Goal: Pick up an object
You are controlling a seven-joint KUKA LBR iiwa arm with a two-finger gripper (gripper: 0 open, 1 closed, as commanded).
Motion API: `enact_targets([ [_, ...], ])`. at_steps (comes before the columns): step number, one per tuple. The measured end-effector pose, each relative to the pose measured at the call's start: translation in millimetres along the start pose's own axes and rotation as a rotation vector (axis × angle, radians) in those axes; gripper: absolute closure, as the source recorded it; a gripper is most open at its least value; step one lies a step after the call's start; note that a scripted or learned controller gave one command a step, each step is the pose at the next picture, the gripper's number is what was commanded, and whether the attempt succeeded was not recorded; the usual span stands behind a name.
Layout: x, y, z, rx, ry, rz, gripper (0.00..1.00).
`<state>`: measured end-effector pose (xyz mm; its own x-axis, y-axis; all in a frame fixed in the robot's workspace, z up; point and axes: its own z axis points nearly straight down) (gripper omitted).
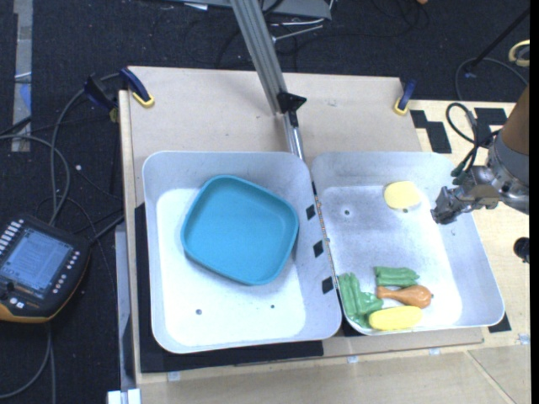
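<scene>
Illumination: even, moderately bright, diffuse overhead. The two shallow white plastic bins (396, 251) read pale grey w/ slight bluish cast, no hard glare. Shadows soft: faint one under the teal square plastic plate (240, 230), darker strip along front bench edge. Dark carpeted floor (59, 57) underexposed, detail lost. Resolution low; overall soft focus, visible grain. The grey arm's gripper (446, 207) slightly blurred.

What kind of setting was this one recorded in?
Probably a robotics lab. A wooden bench clamped at its corners bears two white bins, cables trail over the dark floor, and a teach pendant lies at left. The gripper hangs over the right bin.
</scene>
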<state>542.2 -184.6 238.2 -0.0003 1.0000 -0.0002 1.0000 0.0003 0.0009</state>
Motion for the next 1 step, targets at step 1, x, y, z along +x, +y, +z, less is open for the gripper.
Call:
enact_targets([
  [1,59.5,1.7,-6.4,0.001,0.001,-0.005,1.00],
])
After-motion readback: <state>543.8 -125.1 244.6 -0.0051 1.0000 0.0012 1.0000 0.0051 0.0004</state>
